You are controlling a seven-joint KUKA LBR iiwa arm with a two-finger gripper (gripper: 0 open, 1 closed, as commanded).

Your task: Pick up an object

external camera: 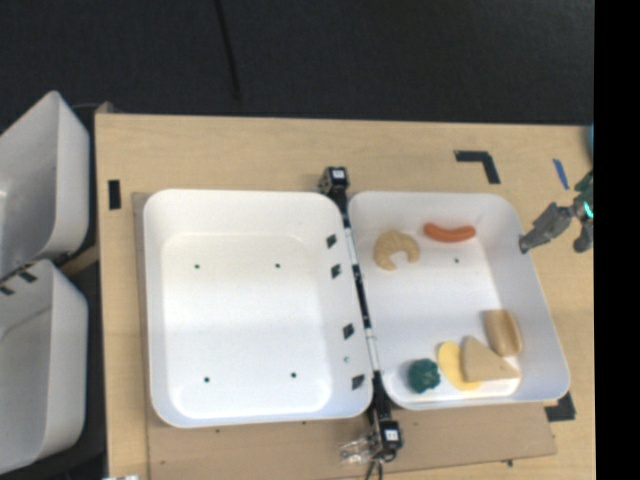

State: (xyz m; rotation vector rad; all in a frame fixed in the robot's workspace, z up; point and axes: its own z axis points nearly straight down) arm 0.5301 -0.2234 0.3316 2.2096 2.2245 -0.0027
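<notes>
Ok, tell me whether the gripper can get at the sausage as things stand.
Probably yes: the sausage lies alone near the right bin's far wall, nothing on it, and the gripper hangs just beyond the bin's right rim.

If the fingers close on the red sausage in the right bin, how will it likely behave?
The sausage is slim and rounded, so it may roll or slip sideways under a push. It looks like a small toy, probably light. It lies apart from the croissant, so nothing nearby should stop it sliding on the bin's smooth white floor.
</notes>
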